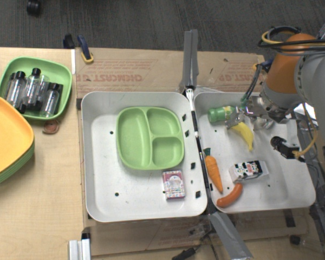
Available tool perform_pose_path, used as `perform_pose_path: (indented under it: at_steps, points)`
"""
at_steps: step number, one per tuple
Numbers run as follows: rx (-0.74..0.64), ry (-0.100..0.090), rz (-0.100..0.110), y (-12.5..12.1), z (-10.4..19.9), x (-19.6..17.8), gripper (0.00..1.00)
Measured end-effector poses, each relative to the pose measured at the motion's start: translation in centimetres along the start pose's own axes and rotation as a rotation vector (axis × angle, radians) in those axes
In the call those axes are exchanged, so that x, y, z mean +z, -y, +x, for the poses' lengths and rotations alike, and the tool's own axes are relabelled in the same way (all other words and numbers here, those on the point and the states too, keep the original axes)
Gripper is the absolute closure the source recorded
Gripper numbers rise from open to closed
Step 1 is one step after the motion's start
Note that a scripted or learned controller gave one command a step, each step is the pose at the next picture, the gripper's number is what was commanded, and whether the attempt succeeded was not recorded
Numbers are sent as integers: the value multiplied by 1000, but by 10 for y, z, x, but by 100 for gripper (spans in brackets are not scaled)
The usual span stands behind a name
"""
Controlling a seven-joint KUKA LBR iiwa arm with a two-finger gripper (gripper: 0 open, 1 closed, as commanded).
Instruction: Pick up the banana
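A red sausage lies nearest, at the right bin's six o'clock. The banana, yellow and curved, lies at eleven o'clock on white plastic. The gripper sits at its upper end; whether it grasps cannot be told.

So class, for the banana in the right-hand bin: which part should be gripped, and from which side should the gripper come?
Probably the banana's thick middle, from above. It lies flat on the bin floor, curving from near the green bottle down to a tapered tip, so the middle looks the widest, steadiest hold. The gripper is at its upper end.
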State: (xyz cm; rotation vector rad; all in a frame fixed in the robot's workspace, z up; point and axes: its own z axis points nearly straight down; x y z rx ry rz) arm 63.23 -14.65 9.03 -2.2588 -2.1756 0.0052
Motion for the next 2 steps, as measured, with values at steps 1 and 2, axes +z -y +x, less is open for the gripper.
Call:
perform_pose_path:
  at_steps: [1, 2]
  points:
    - [-2, 3, -2, 0, -1, -9, 100]
    - [41, 3, -5, 11, 58, -100, 100]
